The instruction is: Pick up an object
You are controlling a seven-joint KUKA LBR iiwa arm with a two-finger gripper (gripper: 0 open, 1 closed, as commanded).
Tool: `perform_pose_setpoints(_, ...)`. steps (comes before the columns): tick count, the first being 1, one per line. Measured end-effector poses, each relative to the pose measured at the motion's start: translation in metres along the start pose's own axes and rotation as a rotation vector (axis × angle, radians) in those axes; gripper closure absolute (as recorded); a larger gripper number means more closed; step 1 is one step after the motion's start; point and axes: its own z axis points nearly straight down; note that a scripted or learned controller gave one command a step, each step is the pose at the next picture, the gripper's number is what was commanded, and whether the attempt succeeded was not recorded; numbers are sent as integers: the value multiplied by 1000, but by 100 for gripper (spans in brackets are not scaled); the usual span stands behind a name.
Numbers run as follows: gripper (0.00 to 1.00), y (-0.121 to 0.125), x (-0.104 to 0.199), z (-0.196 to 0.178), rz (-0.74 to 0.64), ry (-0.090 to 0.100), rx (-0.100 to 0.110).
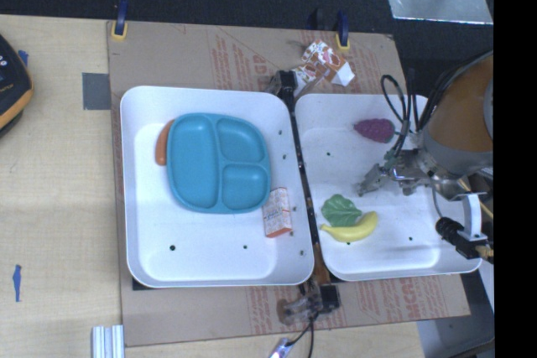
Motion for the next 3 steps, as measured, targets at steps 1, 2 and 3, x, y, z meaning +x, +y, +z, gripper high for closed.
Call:
perform_pose_setpoints(1,0,96,-16,10,-1,1,-2)
perform_pose_setpoints(2,0,118,-49,19,0,2,-1)
perform_pose_setpoints(3,0,118,16,19,-3,2,0)
